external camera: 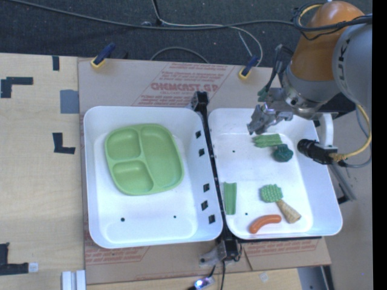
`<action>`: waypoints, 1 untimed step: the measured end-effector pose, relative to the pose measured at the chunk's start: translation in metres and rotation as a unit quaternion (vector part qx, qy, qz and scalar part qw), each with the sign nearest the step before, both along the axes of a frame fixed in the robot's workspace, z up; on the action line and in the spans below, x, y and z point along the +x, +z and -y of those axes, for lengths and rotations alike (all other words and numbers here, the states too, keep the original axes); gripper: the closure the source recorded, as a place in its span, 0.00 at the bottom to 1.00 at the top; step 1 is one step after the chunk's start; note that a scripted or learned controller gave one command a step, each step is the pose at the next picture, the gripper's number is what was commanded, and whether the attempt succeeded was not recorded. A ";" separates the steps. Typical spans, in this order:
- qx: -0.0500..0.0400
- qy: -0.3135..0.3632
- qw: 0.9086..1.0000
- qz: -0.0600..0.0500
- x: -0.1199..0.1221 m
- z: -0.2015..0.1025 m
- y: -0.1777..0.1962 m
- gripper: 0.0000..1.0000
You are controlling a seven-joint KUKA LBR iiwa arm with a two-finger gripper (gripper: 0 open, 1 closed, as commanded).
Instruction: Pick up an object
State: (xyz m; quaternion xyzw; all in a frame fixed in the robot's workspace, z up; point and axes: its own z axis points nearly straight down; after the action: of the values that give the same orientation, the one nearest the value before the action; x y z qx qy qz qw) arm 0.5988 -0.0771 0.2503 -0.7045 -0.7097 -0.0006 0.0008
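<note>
In the camera view, you have the tool (259, 124) low over the far part of the right bin (302, 222), its tip just beside the far end of a light green toy vegetable (268, 141). You cannot tell from this slanted look whether the tool is wide or narrow, and nothing shows between its tips, so treat it as carrying nothing.

The candidates all lie in that right bin: the light green piece, a dark green broccoli-like toy (282, 154) touching its right end, a green stick (230, 197) by the divider, an ice cream cone with a green scoop (279, 201), and an orange-red sausage (265, 223) near the front edge. The left bin (97, 180) holds a green divided plate (144, 159).

By my reading, you are at the approach step, with the grasp not yet made. The next move calls for settling squarely over the light green piece and closing without dragging in the broccoli beside it.

On the cardboard sheet (175, 83) under the bins, red printing reads roughly "CHEMCAST GP"; the smaller lines are too blurred to read.
</note>
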 end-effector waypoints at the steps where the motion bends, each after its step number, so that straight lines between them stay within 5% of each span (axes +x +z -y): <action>1: -0.001 0.000 1.000 0.000 0.011 -0.057 0.002 1.00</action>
State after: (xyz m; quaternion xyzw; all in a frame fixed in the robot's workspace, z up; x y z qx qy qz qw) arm 0.6100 -0.0205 0.2525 -0.7046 -0.7096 -0.0001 0.0006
